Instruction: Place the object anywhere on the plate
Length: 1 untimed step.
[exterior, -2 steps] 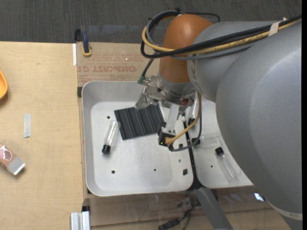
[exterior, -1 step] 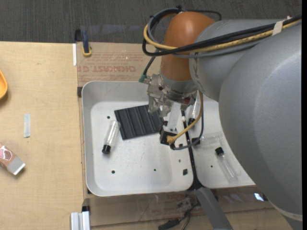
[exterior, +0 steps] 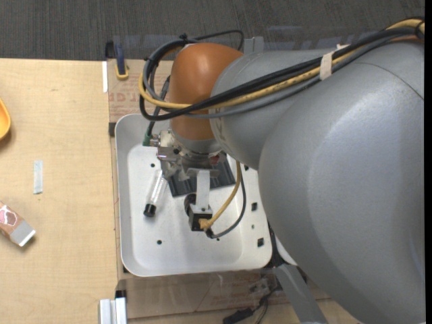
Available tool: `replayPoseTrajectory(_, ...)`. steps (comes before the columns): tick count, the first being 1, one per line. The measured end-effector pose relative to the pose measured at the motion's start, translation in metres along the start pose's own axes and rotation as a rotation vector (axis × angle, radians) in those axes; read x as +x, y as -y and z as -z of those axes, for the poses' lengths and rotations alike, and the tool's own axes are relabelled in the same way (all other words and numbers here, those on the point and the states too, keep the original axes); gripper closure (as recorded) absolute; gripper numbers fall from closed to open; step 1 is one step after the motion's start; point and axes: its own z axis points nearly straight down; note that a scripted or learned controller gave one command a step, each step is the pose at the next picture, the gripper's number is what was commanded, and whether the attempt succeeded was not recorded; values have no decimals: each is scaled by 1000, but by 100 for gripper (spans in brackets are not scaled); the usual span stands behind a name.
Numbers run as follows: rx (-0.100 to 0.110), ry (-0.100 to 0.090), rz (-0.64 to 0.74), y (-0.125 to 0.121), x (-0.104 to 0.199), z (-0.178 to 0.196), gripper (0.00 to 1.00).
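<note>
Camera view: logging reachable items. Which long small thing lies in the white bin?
The black-capped clear tube lies in the white bin; the grey strip and wrapped block lie on the wooden bench.

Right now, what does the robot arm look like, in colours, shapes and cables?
The arm is grey, with thick rounded links and an orange band above the wrist. Black and yellow cables run along it, held by a white tie. The end effector is dark.

So the bin (exterior: pixel 128 248) sits just right of the benchtop (exterior: pixel 61 113). A pen (exterior: pixel 154 196) lies in the bin's left half. Out on the benchtop, a small strip (exterior: pixel 38 177) lies behind a wrapped bar (exterior: pixel 13 225) by the left edge.
</note>
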Motion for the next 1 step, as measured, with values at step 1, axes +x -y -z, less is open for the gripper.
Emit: replayPoseTrajectory(1,0,0,0,0,0,0,0)
